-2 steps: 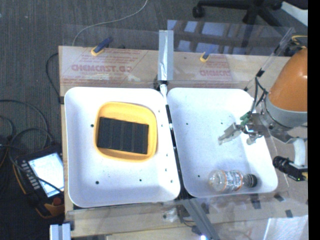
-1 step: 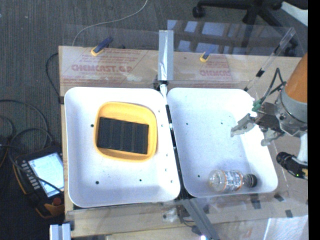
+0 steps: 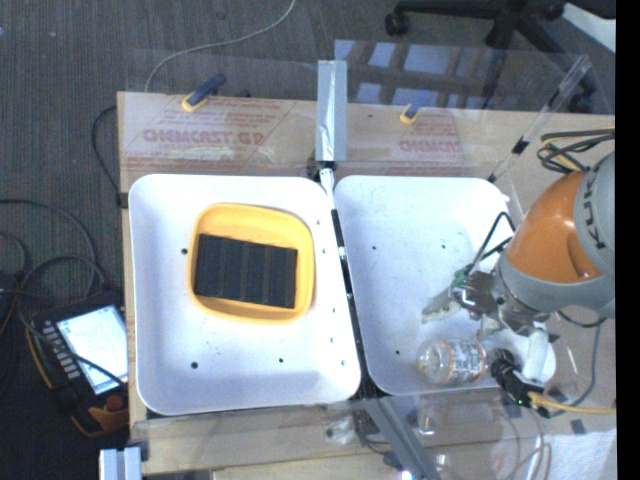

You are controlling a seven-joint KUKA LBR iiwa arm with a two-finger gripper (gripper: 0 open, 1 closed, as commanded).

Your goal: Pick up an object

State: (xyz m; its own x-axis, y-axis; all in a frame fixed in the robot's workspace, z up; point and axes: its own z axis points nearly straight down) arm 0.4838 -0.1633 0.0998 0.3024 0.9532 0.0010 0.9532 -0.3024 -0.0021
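A clear plastic bottle [image 3: 455, 361] lies on its side near the front edge of the right bin [image 3: 400, 228]. A yellow bowl [image 3: 253, 261] holding a black ribbed block [image 3: 246, 271] sits in the left bin [image 3: 160, 348]. My gripper [image 3: 462, 299] hangs over the right side of the right bin, just behind the bottle, below the arm's orange band [image 3: 555, 230]. Nothing shows between its tips.
A clear acrylic wall [image 3: 450, 98] stands behind the bins on the wooden bench. Cables [image 3: 560, 148] trail at the right. A tablet-like device [image 3: 85, 343] lies on the floor at the left. An office chair base [image 3: 480, 13] stands at the back.
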